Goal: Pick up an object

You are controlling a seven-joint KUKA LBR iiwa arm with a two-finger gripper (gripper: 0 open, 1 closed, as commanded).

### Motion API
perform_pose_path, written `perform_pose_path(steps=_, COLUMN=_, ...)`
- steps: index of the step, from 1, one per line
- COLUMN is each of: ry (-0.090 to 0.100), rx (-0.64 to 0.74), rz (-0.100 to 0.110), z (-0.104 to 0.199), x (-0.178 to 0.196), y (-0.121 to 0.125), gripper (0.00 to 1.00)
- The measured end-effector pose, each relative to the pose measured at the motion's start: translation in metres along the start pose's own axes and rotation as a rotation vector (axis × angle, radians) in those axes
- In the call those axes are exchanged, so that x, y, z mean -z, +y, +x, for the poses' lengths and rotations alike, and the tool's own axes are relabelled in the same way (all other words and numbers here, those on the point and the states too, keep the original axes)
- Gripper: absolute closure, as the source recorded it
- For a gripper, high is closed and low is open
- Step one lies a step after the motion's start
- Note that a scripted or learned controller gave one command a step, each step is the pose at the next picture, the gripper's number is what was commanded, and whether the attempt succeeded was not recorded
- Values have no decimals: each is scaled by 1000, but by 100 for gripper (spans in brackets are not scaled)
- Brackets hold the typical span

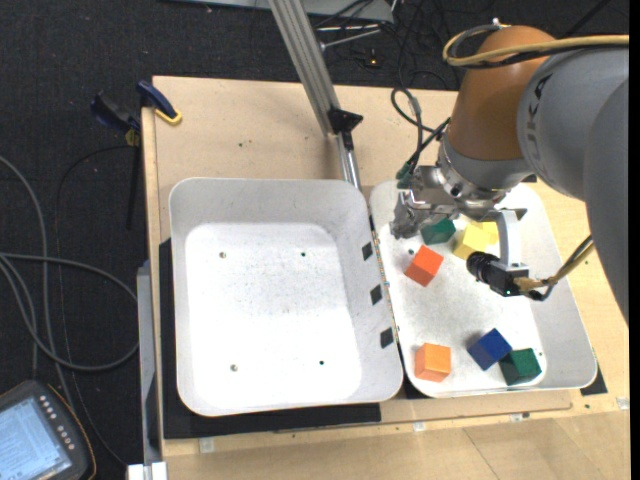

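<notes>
My gripper [408, 218] hangs over the far left part of the right bin [560, 308], under the orange wrist band. Its metal fingers point down near the bin's left wall. A green block [438, 233] and a yellow block [477, 238] lie just right of it. An orange block [424, 266] sits a little nearer the front, below the fingers. At the front of the bin lie another orange block [432, 361], a blue block [489, 348] and a dark green block [520, 366]. Nothing shows between the fingers.
The left bin [200, 268] stands beside the right one, their walls touching. A slanted metal pole [305, 58] rises from behind the bins. A black cylindrical part [497, 274] of the arm hangs over the right bin. Clamps [130, 113] sit at the bench's far left corner.
</notes>
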State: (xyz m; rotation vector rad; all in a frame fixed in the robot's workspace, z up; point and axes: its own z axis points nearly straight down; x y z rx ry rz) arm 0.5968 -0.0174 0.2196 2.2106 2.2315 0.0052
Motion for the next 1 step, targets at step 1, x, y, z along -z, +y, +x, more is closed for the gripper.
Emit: perform_pose_path(steps=1, ry=1, rx=-1, rz=1, z=57, x=13, y=2, gripper=100)
